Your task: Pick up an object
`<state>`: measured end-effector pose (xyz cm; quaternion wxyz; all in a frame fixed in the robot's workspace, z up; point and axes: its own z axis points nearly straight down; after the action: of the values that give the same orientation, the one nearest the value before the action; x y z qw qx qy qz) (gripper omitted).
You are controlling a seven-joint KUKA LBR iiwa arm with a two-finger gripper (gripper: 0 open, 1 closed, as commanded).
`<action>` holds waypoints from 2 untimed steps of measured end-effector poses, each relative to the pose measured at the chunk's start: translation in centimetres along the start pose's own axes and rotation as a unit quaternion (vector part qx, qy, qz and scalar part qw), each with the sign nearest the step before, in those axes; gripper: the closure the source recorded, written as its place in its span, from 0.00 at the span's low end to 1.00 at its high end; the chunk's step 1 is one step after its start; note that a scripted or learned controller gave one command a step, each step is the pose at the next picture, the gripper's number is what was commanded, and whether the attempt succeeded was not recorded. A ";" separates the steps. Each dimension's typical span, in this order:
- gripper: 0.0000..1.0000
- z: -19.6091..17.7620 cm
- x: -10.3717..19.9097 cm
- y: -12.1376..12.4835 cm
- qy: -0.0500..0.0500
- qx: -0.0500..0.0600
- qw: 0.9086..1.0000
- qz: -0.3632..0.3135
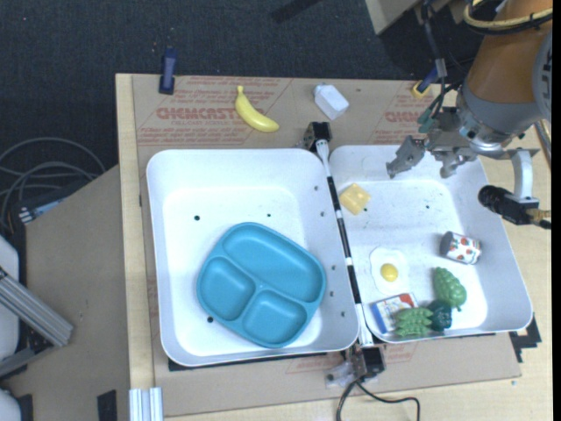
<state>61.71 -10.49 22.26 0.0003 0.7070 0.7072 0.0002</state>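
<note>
The gripper (427, 159) hangs open and holds nothing, over the top of the right bin (491, 318). Lower in that bin lie a yellow block (354, 199), a toy egg (388, 268), a small can (460, 248) and green toys (449, 286)

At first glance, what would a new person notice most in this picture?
The large blue divided plastic tray lying in the left white bin draws the eye first. Next comes the grey arm's open two-finger gripper above the right white bin, then the yellow toy banana on the board behind the bins.
</note>
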 end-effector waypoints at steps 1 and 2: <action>0.00 13.9 -2.1 4.7 0.000 0.001 1.000 0.000; 0.00 13.1 -7.1 -1.5 0.000 0.001 1.000 0.001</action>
<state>60.27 -17.55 9.18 -0.0003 0.7075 0.7067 -0.0007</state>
